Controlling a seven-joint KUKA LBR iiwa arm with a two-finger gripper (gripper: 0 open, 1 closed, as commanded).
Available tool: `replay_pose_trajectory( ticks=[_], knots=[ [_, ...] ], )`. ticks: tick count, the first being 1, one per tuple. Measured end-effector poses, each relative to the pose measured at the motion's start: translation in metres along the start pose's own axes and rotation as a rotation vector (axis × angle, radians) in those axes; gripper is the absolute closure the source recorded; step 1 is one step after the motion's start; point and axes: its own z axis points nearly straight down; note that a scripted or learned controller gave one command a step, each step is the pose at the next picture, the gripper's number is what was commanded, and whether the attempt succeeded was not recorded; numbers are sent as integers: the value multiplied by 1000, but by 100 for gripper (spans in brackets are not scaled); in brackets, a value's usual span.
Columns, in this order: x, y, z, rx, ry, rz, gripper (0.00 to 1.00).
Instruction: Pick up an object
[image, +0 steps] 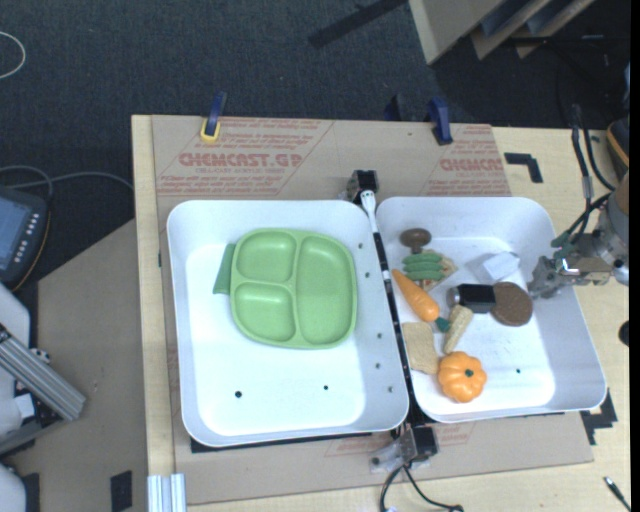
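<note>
The right bin (570, 350) holds several toy items. An orange pumpkin (461, 376) lies near its front, and an orange carrot (416, 296) lies by its left wall. A green vegetable (424, 265) and a small brown mushroom (416, 238) sit further back. A black-handled brown brush (497, 301) rests in the middle, with a white piece (500, 266) just behind it. A pale stick (458, 327) and a tan slab (420, 348) lie beside the pumpkin. My gripper (556, 270) hangs over the bin's right side, right of the brush and apart from every item.
The left bin (200, 380) holds a green divided plate (294, 287). A black divider strip (385, 300) runs between the bins. Clamps (211, 120) sit on the cardboard at the back. Cables trail at the right edge by the arm (605, 240).
</note>
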Motion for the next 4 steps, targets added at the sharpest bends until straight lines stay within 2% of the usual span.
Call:
replay_pose_trajectory(
  ticks=[2,4],
  knots=[
    [81,59,13,1,2,-5,100],
    [187,109,-9,0,3,-5,100]
  ],
)
